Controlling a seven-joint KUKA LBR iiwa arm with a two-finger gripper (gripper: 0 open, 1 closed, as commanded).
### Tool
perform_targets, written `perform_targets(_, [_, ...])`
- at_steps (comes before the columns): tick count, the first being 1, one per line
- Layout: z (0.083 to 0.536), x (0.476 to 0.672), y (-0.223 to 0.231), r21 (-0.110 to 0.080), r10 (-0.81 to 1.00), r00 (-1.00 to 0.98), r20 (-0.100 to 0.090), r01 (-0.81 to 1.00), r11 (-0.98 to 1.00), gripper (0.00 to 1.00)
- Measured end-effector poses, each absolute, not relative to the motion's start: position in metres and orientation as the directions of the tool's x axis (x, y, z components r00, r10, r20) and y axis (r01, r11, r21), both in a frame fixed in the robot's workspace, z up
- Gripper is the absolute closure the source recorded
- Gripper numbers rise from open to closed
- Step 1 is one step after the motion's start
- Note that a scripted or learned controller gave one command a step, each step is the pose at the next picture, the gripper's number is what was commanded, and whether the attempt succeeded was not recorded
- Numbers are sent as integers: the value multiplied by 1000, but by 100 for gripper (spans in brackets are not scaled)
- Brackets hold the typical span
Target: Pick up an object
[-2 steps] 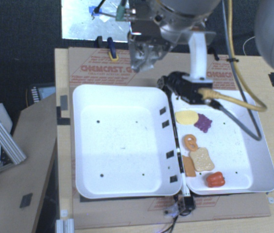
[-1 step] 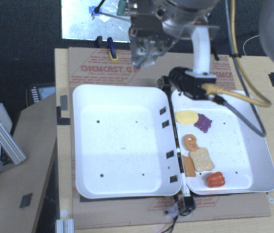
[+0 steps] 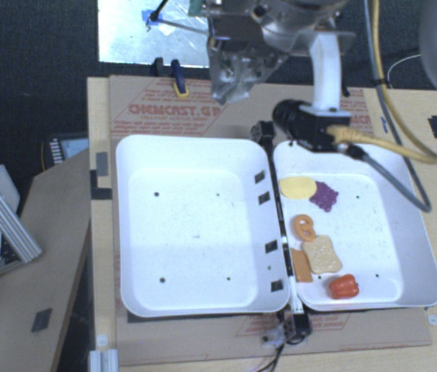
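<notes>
Cardboard sheeting is laid over the bench (image 3: 164,107), and 2 shallow white bins are set on it side by side, joined along a dark centre strip. Beyond the far edge a foil-like panel (image 3: 137,18) is seen against dark flooring.

The gripper (image 3: 230,84) is held high above the far edge of the left bin (image 3: 187,231), well apart from every object; this is judged to be a waiting or travelling pose, not a grasp. Whether it is spread or pressed together cannot be told, and nothing is seen held in it.

In the right bin (image 3: 389,231) 6 small items are gathered near the centre strip: a yellow disc (image 3: 297,187) touching or just beside a purple cluster (image 3: 325,196), an orange ring (image 3: 304,225) below them, then a tan slice (image 3: 321,254) beside an orange slab (image 3: 301,264), and a red piece (image 3: 343,286) nearest the camera. Any of these could serve as the object to be picked; none has been lifted. The red piece, lying slightly apart, is judged the easiest target.
</notes>
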State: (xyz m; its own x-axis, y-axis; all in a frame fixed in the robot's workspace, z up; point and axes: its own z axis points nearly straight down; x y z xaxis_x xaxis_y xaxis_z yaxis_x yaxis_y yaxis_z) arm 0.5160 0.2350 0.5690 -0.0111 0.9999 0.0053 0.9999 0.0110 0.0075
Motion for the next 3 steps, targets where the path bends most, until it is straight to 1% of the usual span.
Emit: perform_targets(3, [602,516,236,12,1000,-18,9,1000,18,100])
